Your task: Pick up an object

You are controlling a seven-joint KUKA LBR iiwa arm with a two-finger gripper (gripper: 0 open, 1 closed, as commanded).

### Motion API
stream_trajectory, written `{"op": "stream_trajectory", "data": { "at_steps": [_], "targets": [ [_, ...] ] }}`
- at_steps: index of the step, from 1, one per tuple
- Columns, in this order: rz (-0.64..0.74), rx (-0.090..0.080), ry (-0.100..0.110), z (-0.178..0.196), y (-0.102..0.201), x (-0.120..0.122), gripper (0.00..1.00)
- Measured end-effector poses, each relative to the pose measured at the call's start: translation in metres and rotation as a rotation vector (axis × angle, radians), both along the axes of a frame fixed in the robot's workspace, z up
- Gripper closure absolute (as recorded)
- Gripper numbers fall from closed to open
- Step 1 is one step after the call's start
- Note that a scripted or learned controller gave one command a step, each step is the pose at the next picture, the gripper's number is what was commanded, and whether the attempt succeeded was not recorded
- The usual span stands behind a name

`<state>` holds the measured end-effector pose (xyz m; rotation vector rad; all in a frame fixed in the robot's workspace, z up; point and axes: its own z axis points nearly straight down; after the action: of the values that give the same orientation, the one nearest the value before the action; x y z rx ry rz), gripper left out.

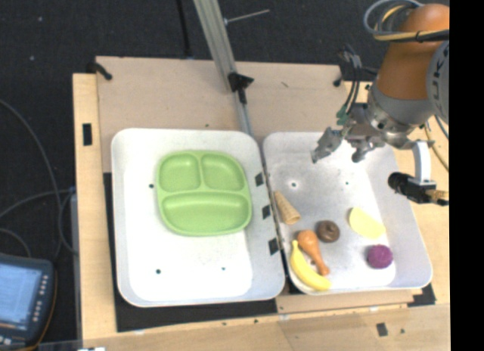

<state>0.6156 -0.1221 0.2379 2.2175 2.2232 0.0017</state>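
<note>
Two white bins sit side by side on the tabletop [174,100]; the gripper [342,148] hovers spread wide, holding nothing, over the right bin's [302,160] far end; the chocolate doughnut [327,230] lies near, so picking is undone.

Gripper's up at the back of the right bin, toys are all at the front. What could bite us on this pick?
1. The banana and the orange drumstick touch, tight against the right bin's front-left wall: fingers may catch both or hit the wall.
2. The gripper is open but sits well behind every toy; closing there would likely grab nothing.
3. The purple ball and the brown donut look round and may roll away.
</note>
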Motion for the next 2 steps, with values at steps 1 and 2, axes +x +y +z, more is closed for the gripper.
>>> {"op": "stream_trajectory", "data": {
  "at_steps": [1, 2],
  "targets": [
    [-0.001, 0.000, 0.000, 0.000, 0.000, 0.000, 0.00],
    [-0.003, -0.001, 0.007, -0.061, 0.006, -0.003, 0.00]
  ]
}}
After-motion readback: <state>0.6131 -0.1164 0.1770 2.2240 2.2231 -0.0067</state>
